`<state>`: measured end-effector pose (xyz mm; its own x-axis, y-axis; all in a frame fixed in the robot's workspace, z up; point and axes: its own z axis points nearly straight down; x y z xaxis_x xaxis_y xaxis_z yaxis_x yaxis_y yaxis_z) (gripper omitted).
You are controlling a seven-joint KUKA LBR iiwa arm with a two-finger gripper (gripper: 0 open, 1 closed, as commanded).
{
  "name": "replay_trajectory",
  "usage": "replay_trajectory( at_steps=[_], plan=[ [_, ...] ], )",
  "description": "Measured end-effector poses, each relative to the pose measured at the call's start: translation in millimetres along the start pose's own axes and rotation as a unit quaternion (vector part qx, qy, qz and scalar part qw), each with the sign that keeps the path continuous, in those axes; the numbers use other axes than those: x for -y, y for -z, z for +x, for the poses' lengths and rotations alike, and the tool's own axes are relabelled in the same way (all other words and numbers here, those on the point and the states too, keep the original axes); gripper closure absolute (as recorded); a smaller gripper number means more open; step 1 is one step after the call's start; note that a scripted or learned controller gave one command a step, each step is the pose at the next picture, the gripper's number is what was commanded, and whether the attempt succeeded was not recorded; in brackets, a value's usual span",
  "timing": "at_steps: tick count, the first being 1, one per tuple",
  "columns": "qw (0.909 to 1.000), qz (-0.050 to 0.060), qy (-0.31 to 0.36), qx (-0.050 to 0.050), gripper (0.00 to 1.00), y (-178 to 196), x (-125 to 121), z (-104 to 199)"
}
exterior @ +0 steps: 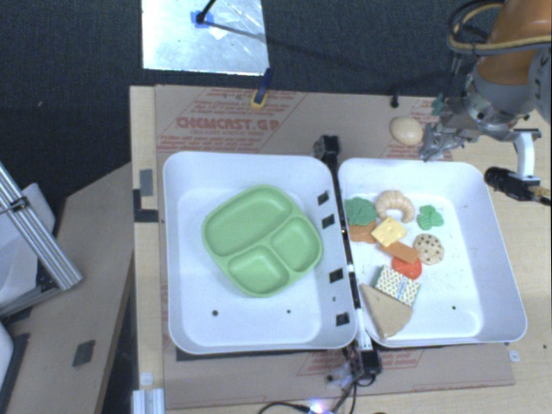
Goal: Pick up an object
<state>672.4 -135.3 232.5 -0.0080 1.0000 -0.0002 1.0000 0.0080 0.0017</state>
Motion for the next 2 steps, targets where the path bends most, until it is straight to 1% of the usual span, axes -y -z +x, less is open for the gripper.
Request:
replay_trajectory(
  at_steps=[2],
  plan=[
    [1.0000, 0.001, 0.000, -0.001, 1.00, -18, 56, 93]
  ],
)
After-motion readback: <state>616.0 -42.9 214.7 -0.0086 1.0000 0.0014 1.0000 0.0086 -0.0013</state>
